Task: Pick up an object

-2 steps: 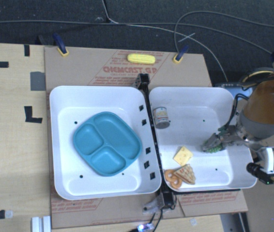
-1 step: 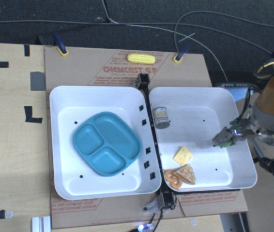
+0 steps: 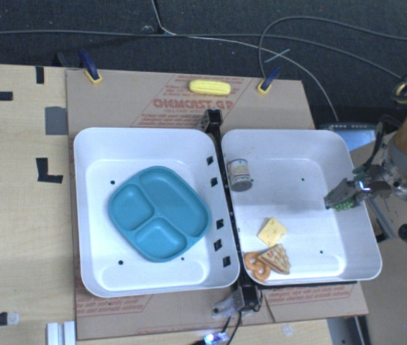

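The right bin holds a small silver can lying near its left wall, a yellow cheese-like wedge, a tan pizza-slice piece and an orange pretzel at the front left corner. My gripper hangs over the right bin's right rim, well to the right of these objects and touching none of them. Nothing is seen in its grasp. A blue divided plate lies in the left bin.
A yellow oblong object lies on the cardboard sheet behind the bins. Blue-and-yellow clamps pin the sheet's back edge. Cables run across the dark cloth at the back. A black divider separates the bins.
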